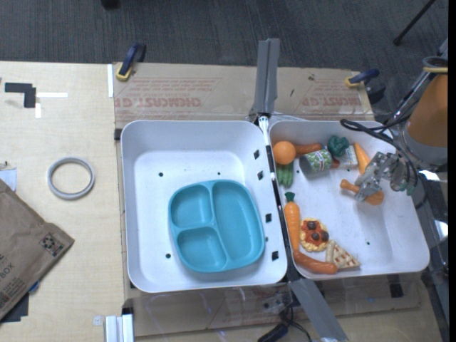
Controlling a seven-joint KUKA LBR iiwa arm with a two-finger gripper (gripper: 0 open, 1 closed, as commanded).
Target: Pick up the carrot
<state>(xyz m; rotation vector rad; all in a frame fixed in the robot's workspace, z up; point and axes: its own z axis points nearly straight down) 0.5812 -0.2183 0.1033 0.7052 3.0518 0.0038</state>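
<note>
The claw (372,184) hangs over the right bin (399,251) with a small orange piece beneath it, its grip state impossible to tell, while the carrot (291,219) lies well to its left against that bin's left wall, long axis running along the wall.

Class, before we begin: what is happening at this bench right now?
A robot arm reaches into the right bin, its end effector low among toy foods near a small orange piece. The carrot lies apart by the bin's left wall, untouched. The left bin holds a blue divided plate.
</note>
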